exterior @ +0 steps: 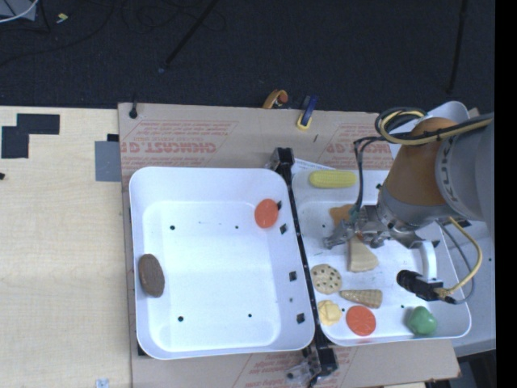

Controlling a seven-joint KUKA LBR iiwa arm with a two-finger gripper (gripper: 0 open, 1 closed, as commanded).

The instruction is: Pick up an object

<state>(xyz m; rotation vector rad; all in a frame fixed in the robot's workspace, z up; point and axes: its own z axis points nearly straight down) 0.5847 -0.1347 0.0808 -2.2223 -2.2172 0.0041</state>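
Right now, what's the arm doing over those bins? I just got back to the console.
The grey arm's gripper is down in the right white bin, among the toy foods, next to a pale wedge-shaped piece. Nothing is visibly between its fingers. A yellow corn cob, a round perforated cracker, an orange-red disc and a green ball lie around it. The left white bin holds an orange ball and a brown oval piece.

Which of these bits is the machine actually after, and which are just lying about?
Likely in play, judging by where the hand hovers:
- pale wedge
- brown piece

Just lying about:
- yellow corn
- round cracker
- green ball
- orange disc
- brown oval
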